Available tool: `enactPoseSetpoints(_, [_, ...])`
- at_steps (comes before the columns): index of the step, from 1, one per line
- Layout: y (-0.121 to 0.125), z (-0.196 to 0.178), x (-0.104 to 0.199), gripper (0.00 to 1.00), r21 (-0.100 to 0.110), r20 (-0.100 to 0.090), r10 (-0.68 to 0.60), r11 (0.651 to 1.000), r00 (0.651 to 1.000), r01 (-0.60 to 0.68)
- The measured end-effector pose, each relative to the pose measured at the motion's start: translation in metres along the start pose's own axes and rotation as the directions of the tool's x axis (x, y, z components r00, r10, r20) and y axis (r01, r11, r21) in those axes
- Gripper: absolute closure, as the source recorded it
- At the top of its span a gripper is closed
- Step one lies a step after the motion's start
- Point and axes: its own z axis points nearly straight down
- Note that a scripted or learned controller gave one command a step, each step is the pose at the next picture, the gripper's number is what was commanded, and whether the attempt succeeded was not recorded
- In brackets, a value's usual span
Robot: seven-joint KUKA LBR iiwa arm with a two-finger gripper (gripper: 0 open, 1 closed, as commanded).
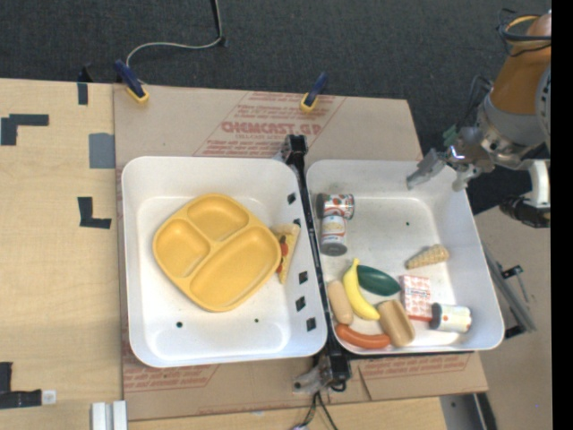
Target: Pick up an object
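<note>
A banana point(360, 297), light, firm and best gripped mid-curve, lies far from the gripper point(440, 168), its fingers spread.

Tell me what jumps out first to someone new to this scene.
The big yellow tray fills the middle of the left bin. In the right bin, small things crowd the near corner, a banana and hot dog among them. The gripper hovers over that bin's far right corner.
</note>
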Motion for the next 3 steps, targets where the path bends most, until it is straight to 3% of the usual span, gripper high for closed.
enactPoseSetpoints(1, [-0.022,0.108,0.037,0.00,-0.004,0.003,0.000,1.000,1.000,0.000])
enactPoseSetpoints(3, [-0.144,0.108,0.089,0.00,-0.008,0.003,0.002,1.000,1.000,-0.002])
